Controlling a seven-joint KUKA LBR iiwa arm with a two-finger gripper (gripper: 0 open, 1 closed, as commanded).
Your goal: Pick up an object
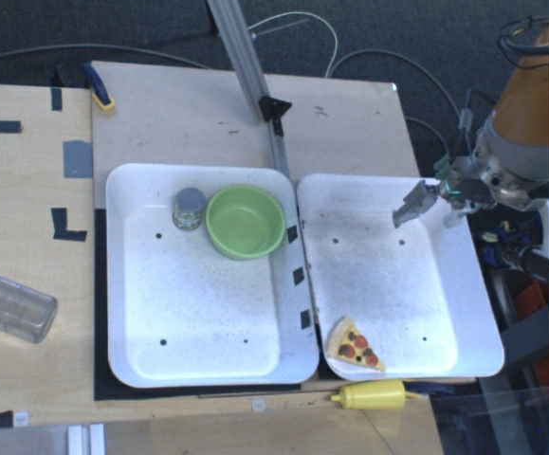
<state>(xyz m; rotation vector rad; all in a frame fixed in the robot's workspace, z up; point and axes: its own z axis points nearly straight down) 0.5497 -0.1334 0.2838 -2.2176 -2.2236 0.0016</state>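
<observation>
Gripper (414, 207) of mine hangs over the right bin's (464, 282) far edge, nothing held. Approach step: next, descend onto the pizza slice (354, 344) at its near-left corner.

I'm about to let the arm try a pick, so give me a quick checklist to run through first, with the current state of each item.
1. Something to pick lies in the right bin: ok, a pizza slice in its near left corner.
2. Gripper holds nothing: ok, nothing shows between its fingers.
3. Gripper over the pizza slice: not ok, it hangs at the bin's far right.
4. Pizza slice free of neighbours: ok.
5. Fingers open: cannot tell.
6. Left bin targets apart: not ok, the small can sits against the green bowl.
</observation>
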